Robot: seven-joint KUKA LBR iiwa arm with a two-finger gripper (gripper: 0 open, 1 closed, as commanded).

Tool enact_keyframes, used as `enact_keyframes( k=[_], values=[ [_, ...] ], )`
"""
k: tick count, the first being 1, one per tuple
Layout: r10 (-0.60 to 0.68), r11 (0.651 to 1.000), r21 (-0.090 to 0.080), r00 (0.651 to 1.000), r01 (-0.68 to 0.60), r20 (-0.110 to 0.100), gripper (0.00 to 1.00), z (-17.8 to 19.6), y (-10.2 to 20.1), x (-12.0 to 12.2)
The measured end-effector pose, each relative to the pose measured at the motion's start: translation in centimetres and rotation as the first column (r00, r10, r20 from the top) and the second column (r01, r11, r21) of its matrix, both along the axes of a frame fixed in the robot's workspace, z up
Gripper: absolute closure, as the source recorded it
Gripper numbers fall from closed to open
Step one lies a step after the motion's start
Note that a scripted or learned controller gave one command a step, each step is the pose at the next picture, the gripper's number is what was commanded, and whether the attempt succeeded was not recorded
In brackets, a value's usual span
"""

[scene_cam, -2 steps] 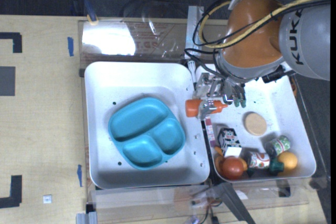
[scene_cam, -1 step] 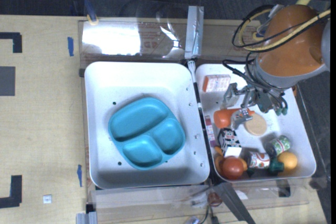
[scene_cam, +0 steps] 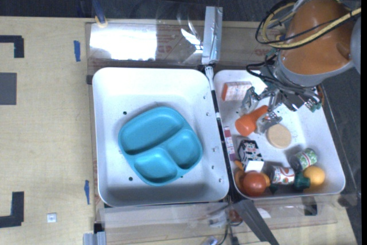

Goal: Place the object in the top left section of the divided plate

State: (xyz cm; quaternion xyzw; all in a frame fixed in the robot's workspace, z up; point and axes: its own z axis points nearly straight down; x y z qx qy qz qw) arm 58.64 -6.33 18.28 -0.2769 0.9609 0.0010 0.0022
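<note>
On the surface, two white bins are seen side by side. The left bin carries a blue divided plate, set at a tilt, with one long section and two smaller ones; nothing lies in its sections. The right bin holds a clutter of things: an orange carrot-like piece, a tan disc, a small white carton with a red label, a red tomato, an orange fruit, a green can and some small packets. Over the upper part of the right bin the gripper is lowered, its jaws placed right at the orange piece, which lies partly under them; whether the jaws are wide, narrow or closed on it cannot be told. The arm is seen above, wrapped with cables.
</note>
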Motion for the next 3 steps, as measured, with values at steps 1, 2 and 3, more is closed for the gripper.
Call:
enact_keyframes(
  k=[1, 2, 3],
  values=[
    [0.217, 0.976, 0.000, 0.976, -0.217, -0.005, 1.00, 0.0, 3.2, -1.3],
    [0.528, 0.849, -0.006, 0.849, -0.528, -0.003, 1.00, 0.3, 6.4, -5.3],
    [0.685, 0.728, -0.007, 0.728, -0.685, -0.004, 1.00, 0.4, 8.2, 1.4]
  ],
)
